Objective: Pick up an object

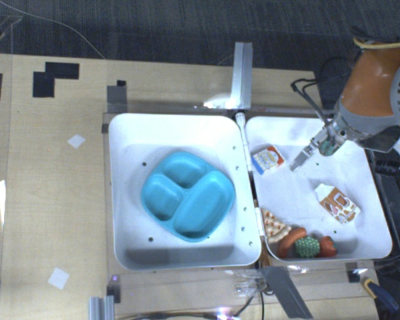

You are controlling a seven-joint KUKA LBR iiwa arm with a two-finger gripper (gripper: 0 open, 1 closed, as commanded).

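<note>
- The arm [377,92] comes in from the right, orange band up top, with its pincer [300,160] angled down over the upper middle of the right bin [380,199].
- The pincer tips sit just right of a small white packet with a red and blue label [267,159], near it but with a sliver of white bin floor between; nothing lies between the tips, and whether they are parted or closed is too small to tell.
- Further down the right bin, a white and brown carton [338,204] lies tilted, well apart from the pincer.
- Along the near wall, a cluster: a waffle-patterned piece [273,224], an orange-red sausage shape [292,237], a green knobbly item [307,247] and a red piece [327,245], all packed close.
- Left bin [130,179]: a blue divided plate [188,195] sits in the middle.
- Both bins rest side by side on the desk [47,199].
</note>
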